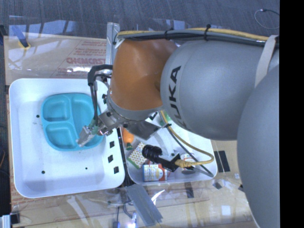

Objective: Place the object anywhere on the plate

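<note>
Grey carpet lies beyond the far edge of the table, which carries two white bins side by side. A blue plate with three compartments sits in the far half of the left bin. From the right, the grey arm with its orange band reaches over the right bin and hides much of it. The hand hangs over the plate's near right rim, tilted down to the left; whether it is open or closed, or has hold of anything, cannot be told. In the right bin lie a can near the front wall, a green patterned box just beside it, and an orange piece farther back.
</note>
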Robot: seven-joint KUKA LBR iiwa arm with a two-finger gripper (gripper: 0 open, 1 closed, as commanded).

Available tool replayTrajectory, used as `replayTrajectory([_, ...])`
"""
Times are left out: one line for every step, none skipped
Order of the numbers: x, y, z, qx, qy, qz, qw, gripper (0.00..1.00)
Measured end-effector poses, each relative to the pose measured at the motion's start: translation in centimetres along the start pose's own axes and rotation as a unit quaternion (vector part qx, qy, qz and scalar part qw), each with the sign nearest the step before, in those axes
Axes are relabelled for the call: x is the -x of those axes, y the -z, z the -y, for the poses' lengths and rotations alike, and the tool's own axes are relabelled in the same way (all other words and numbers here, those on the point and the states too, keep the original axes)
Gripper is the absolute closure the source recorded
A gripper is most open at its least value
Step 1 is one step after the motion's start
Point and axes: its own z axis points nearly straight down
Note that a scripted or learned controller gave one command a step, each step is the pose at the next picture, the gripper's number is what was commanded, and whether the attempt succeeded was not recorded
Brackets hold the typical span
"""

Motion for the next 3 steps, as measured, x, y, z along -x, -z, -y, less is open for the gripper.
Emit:
replayTrajectory([0.0,0.0,0.0,0.0,0.0,0.0,1.0,0.0])
replayTrajectory([0.0,0.0,0.0,0.0,0.0,0.0,1.0,0.0])
replayTrajectory([0.0,0.0,0.0,0.0,0.0,0.0,1.0,0.0])
